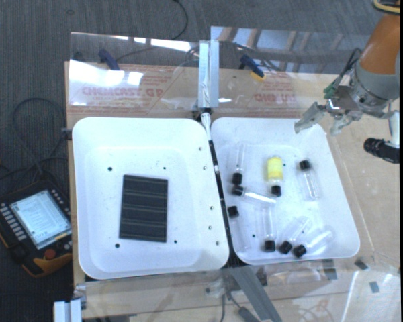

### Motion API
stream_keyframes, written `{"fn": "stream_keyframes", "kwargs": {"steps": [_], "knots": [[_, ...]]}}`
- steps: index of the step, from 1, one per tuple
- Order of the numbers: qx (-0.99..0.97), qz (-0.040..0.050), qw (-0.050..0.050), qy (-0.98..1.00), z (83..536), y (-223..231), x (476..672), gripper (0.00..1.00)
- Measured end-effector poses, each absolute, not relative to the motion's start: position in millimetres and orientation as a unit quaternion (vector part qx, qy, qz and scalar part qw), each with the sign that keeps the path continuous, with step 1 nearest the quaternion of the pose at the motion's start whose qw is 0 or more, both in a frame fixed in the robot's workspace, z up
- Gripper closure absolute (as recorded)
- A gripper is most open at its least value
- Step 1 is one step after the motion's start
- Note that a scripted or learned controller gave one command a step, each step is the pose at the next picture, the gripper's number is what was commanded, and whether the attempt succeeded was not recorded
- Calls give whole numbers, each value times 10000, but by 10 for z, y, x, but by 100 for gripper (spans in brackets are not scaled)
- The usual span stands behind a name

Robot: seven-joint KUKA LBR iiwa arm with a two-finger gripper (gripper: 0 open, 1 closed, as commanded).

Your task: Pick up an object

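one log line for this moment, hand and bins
hand: open, holding nothing, over right bin's far-right corner | right bin: yellow vial among clear vials | left bin: black tray

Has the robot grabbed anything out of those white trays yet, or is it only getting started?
Only getting started, by the look of it. Nothing looks done: the clear vials, including the yellow-filled vial, all lie in the right bin, and the black ridged block sits in the left bin. The tool is above the right bin's far corner with nothing between its open fingers. Reaching down, gripping and lifting are all left.
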State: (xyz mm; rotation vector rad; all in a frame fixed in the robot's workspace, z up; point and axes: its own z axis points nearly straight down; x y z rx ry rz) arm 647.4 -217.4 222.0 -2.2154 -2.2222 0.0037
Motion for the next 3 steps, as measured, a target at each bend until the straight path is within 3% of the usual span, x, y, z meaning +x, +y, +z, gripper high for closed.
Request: {"fn": "stream_keyframes", "kwargs": {"steps": [1, 2, 3], "knots": [[-6676, 4, 5, -7445, 937, -2038, 6479, 0], [-6314, -21, -62, -7754, 902, -1856, 5877, 0], [-6314, -36, -68, -7754, 985, -1848, 5895, 100]]}}
